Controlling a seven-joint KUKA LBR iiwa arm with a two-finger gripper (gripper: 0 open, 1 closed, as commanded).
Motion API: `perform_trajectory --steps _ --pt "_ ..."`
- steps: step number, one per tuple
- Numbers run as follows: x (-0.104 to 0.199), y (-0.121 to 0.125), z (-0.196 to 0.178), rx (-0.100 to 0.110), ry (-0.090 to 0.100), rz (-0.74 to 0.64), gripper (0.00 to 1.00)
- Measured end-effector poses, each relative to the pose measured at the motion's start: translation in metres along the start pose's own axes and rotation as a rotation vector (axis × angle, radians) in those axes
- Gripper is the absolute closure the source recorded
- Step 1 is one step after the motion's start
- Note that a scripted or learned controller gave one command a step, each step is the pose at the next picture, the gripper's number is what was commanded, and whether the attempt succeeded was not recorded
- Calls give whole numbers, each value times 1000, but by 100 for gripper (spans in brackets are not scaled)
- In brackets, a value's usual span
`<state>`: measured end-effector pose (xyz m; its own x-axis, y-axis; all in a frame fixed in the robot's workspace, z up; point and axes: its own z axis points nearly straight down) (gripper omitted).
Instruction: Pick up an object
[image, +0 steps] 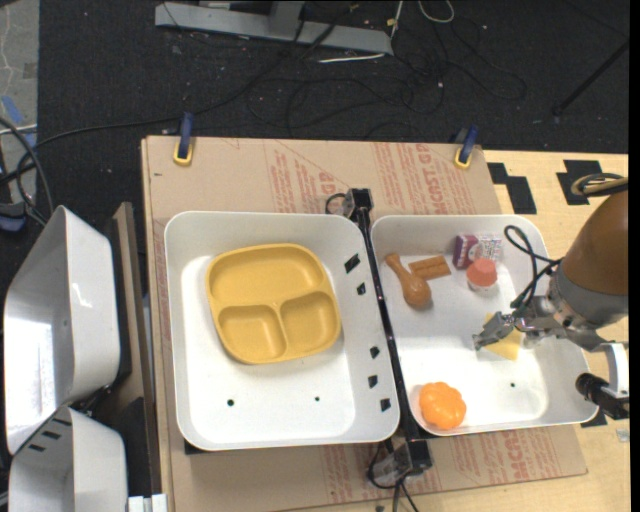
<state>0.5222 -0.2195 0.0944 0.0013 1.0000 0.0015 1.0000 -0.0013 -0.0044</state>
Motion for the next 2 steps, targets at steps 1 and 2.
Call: perform_trajectory --steps 1,2 --pt "0 1 -13 -5 -2 0 100" --pt "-1 13 -70 -11 -4 -5 100"
